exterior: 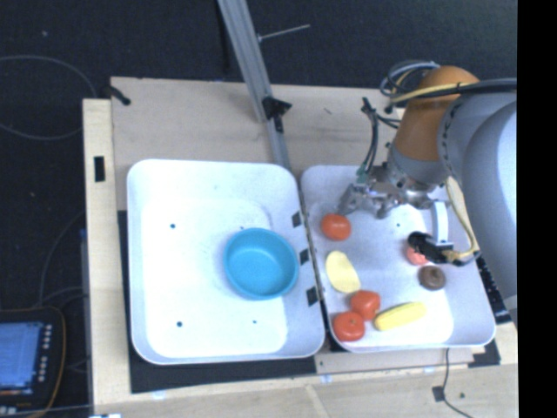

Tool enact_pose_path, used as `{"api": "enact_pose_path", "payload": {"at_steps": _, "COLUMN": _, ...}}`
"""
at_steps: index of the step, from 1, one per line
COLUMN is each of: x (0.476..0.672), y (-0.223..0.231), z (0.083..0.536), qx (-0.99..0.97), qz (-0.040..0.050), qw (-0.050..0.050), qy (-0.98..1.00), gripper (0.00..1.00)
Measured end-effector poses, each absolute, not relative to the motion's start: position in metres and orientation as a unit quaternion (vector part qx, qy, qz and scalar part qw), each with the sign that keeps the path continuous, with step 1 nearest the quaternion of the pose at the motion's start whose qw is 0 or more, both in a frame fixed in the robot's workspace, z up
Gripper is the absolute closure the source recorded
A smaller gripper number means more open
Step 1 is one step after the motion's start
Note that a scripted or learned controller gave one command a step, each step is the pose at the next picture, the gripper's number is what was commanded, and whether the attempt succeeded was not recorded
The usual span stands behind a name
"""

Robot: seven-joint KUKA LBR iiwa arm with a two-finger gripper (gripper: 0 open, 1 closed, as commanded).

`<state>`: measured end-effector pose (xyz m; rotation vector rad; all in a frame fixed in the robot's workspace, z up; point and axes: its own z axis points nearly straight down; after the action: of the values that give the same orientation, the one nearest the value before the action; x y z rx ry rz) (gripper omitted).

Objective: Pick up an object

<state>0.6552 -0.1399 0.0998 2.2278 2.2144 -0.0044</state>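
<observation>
The grey arm comes in from the right, its orange band hanging over the far edge of the right-hand bin. The end effector sits low over the far left part of that bin. Its two metal fingers look spread apart, and I see nothing between them.

Everything that could be picked up, bar one item, lies in this right bin. Nearest is a red tomato, just beside the left finger on the near side and close to the bin's left wall; I can't tell whether they touch. Nearer to me is a pale yellow, potato-like piece. Nearer still are two more red toy pieces, one just above the other, which sits in the near left corner. A yellow banana-shaped piece lies tilted just to their right. Toward the right side is a small brown doughnut-like ring, and just beyond it a small pinkish-red piece, partly hidden by the robot's own fittings.

The left bin holds a blue bowl, upright, near its right wall. Both bins rest on the pale wooden counter, and a slanted metal pole runs down to the gap between them.
</observation>
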Motion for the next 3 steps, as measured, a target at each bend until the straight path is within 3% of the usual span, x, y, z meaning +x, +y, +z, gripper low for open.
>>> {"api": "enact_pose_path", "payload": {"at_steps": 1, "x": 0.657, "y": -0.141, "z": 0.115, "qx": 0.710, "qz": 0.0013, "qw": 0.003, "qy": 0.704, "gripper": 1.00}}
{"api": "enact_pose_path", "payload": {"at_steps": 3, "x": 0.657, "y": -0.144, "z": 0.236, "qx": 0.708, "qz": 0.0022, "qw": 0.002, "qy": 0.706, "gripper": 1.00}}
